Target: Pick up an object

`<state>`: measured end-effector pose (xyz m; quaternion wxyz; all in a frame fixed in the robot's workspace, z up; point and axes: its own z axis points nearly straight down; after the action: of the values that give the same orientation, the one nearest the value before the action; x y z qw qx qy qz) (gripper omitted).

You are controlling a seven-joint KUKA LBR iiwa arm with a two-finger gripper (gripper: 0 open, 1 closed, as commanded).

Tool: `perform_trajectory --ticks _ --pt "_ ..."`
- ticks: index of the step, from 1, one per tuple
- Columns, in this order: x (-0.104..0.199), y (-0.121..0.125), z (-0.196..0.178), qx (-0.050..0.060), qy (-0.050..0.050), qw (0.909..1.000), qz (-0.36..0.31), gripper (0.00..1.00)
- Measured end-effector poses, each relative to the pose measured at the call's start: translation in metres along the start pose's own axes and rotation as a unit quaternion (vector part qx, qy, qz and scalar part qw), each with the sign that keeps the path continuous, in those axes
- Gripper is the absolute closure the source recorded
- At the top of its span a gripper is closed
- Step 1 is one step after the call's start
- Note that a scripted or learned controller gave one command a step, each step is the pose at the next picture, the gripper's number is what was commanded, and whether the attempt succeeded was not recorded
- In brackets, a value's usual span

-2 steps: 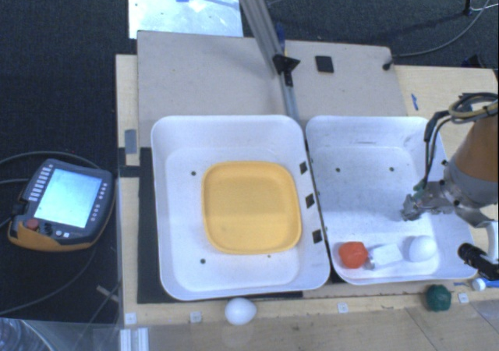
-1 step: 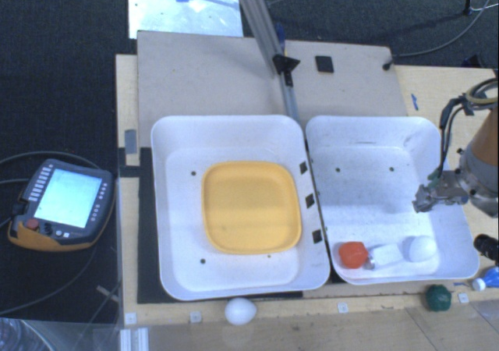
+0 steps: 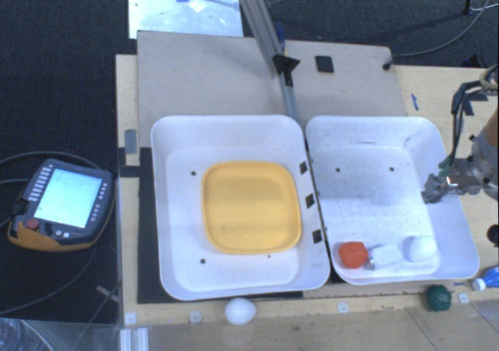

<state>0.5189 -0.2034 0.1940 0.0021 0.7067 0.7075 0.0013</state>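
Note:
In the right bin [image 3: 374, 147], three small things lie along the front wall: a red ball-like object [image 3: 352, 254], a white block [image 3: 385, 255] and a white ball [image 3: 422, 248]. A yellow square plate [image 3: 252, 207] lies flat in the left bin [image 3: 175, 186]. My gripper [image 3: 438, 187] hangs over the right rim of the right bin, above and to the right of the white ball, apart from all three objects. Nothing shows in its grasp.
A teach pendant [image 3: 58, 205] rests on the floor at the left. On the bench in front of the bins lie a white egg [image 3: 240, 311] and a green ball [image 3: 438, 297]. A metal pole [image 3: 261, 18] slants in from the top toward the bins' divider.

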Motion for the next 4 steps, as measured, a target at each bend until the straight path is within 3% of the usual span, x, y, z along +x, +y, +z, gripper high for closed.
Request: perform_trajectory --ticks 1,4 --pt "0.0 0.001 -0.053 0.0 0.0 1.0 0.0 1.0" --pt "0.164 0.041 -0.045 0.002 0.001 1.0 -0.002 1.0"
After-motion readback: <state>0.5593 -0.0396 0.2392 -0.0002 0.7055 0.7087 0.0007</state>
